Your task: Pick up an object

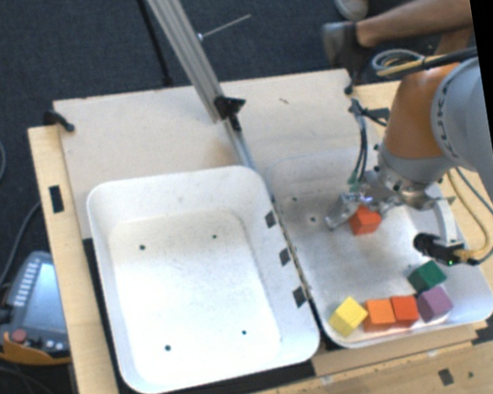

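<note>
In the right bin, a tilted orange-red block sits directly under my gripper, touching or nearly touching it. The wrist and orange band of the arm hang over the bin's upper right part and hide part of the gripper. Along the bin's front edge lie a yellow block, two orange blocks, a purple block and a green block.
The left bin lies beside the right one, with a raised rim between them. A slanted metal rail rises from behind the bins. Cables trail from the arm on the right, near the green block.
</note>
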Controlling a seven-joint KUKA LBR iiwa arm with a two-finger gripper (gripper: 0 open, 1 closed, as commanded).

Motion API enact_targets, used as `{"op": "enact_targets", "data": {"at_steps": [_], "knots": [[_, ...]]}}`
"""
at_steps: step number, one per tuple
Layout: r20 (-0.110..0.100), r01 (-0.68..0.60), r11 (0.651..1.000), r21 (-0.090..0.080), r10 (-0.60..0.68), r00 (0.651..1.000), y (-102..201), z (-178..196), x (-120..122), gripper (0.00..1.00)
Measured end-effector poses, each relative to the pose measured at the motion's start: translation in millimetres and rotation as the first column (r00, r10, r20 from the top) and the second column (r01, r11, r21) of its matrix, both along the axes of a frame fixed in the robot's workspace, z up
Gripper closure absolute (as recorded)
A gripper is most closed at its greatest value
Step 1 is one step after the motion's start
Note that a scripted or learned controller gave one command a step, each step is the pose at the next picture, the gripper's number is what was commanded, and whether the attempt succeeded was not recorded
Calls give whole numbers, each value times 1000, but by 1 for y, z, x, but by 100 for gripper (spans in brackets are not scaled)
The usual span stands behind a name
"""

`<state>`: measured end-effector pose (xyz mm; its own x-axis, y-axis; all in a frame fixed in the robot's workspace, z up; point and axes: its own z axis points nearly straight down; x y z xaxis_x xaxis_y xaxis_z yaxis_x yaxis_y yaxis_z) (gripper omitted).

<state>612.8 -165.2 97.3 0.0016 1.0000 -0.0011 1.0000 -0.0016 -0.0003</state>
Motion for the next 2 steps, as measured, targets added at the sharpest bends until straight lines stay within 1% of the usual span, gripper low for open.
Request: {"op": "enact_targets", "data": {"at_steps": [1, 2], "knots": [[7, 7, 1000, -2, -7, 1000, -3, 11, 2, 100], [9, -11, 1000, 2, 11, 1000, 90, 105, -13, 100]]}}
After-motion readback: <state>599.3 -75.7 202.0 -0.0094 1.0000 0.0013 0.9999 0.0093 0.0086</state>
